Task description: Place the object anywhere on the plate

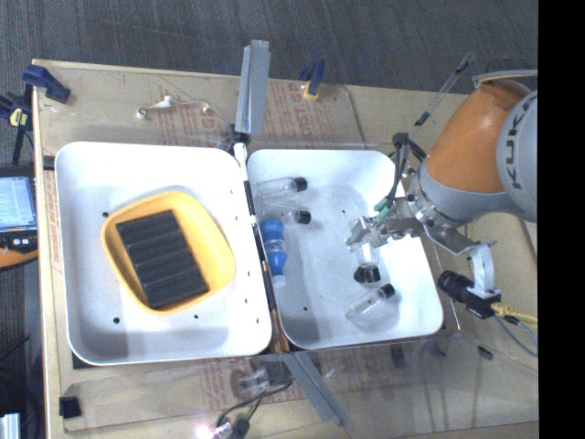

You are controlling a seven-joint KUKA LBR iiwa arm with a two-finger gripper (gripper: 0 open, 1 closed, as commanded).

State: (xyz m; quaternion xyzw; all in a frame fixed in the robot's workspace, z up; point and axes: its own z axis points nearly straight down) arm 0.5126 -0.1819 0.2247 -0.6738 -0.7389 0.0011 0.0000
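Tool [366,234] sits low in the right bin [411,167]; its opening cannot be determined. Clear vial [368,271] lies just beneath it. Yellow plate [218,245] stands well apart in the other bin.

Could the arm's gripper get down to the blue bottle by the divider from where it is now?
Probably yes. The gripper is over the right bin, and the blue bottle lies uncovered at that bin's left wall. Its closeness to the wall may crowd one finger; the clear vials lie off that path.
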